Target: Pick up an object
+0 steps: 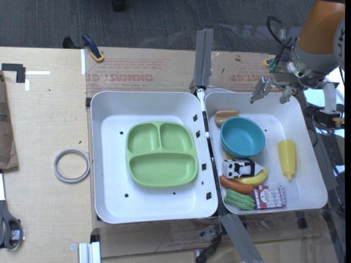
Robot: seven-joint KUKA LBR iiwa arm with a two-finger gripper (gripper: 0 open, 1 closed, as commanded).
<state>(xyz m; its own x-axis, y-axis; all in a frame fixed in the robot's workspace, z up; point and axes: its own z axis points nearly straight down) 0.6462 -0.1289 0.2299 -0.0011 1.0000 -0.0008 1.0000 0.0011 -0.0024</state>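
1. Reaching in from the right: grey arm (323, 21) with its orange band, hanging over the far right corner of the right bin (307, 119).
2. Hovering above that bin's far rim: gripper (272, 92), fingers spread apart, nothing between them.
3. Sitting in the right bin near its far left: blue bowl (242, 136), upright, with a tan bun-like piece (226, 116) just behind it, possibly touching, hard telling from this angle.
4. Lying to the right of the bowl, apart from it: yellow corn-like piece (287, 157), long axis running near to far.
5. Crowding the near left part of the same bin: black-and-white cow-patterned item (238, 168), banana (258, 176) curving beside it, orange carrot-like piece (237, 184) under those, green pea pod (239, 200) nearest the rim, and a small red-and-white carton (270, 196) just right of the pod.
6. Resting in the middle of the left bin (104, 147): green divided plate (162, 153), lying flat.
7. Lying on the bench left of the bins: pale ring (72, 165).
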